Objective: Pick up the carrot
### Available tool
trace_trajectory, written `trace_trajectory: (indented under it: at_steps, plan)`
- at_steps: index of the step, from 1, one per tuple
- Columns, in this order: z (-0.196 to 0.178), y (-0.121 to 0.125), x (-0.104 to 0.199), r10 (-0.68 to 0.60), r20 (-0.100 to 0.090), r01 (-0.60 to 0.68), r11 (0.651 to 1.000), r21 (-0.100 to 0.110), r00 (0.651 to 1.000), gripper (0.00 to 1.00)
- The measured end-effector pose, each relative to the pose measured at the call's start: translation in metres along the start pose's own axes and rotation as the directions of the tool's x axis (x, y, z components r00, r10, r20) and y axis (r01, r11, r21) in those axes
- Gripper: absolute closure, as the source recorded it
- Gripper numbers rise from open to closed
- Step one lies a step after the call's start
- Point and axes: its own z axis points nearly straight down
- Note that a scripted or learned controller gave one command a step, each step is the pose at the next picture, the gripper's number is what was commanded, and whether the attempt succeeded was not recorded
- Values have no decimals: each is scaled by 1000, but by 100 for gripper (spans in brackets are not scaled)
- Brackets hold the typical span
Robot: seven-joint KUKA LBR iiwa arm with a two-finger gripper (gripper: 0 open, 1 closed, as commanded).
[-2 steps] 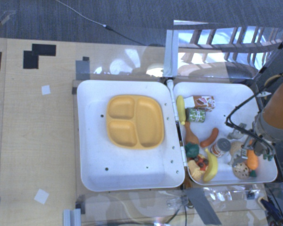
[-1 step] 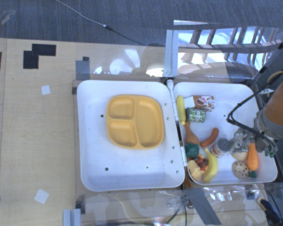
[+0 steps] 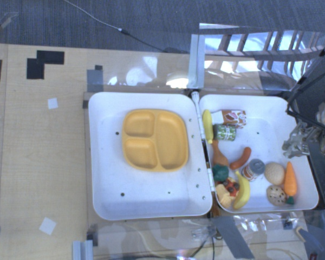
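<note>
Gripper (image 3: 296, 145): at the right edge of the right bin, above its right wall; state impossible to tell, too small and blurred.
Arm (image 3: 319, 99): dark, reaching in from the right, over the far right corner of the right bin.
Carrot (image 3: 290, 179): orange, lying in the near right part of the right bin, just near of the gripper, apart from it; pointed end toward far, green end toward near.
Bread roll (image 3: 274, 173): pale, just left of the carrot, touching or almost.
Cookie (image 3: 275, 195): near of the roll, beside the carrot's green end.
Can (image 3: 253, 169): small, left of the roll.
Sausage (image 3: 241, 158): reddish, tilted, left and far of the can.
Bananas (image 3: 242, 191): yellow, one near the can, another (image 3: 207, 125) along the left wall of the same bin.
Right bin (image 3: 271, 104): white, shallow, on the table (image 3: 38, 161).
Left bin (image 3: 105, 161): white, bearing a yellow divided plate (image 3: 154, 140) in its middle.
</note>
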Motion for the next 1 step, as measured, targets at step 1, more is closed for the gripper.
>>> trace_trajectory:
  at_steps: [1]
  plan:
    - [126,-4,29,-253,-10,253,967,-5,967,100]
